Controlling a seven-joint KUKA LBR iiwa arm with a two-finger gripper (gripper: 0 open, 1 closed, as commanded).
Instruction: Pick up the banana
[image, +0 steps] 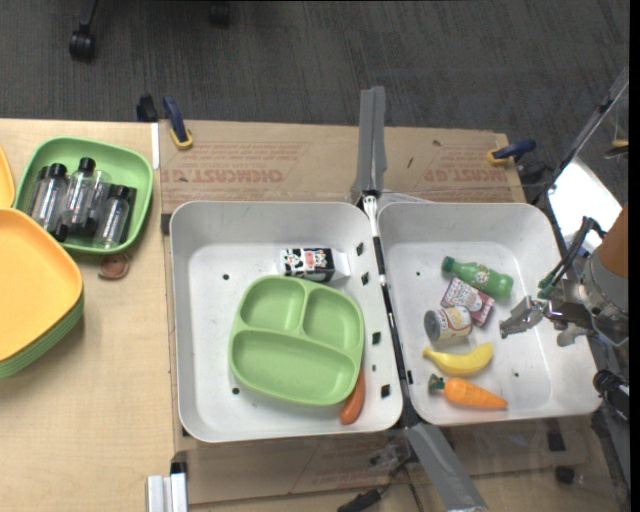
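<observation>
The curved yellow banana (459, 357) is seen lying in the right-hand shallow white bin (530, 225). The gripper (543, 322) is positioned just right of it, spread open, with nothing held.

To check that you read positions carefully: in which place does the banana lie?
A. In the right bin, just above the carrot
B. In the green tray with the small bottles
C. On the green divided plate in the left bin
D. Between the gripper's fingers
A: the banana lies on the floor of the right bin, just above the carrot and below the small cup, apart from the gripper.
</observation>
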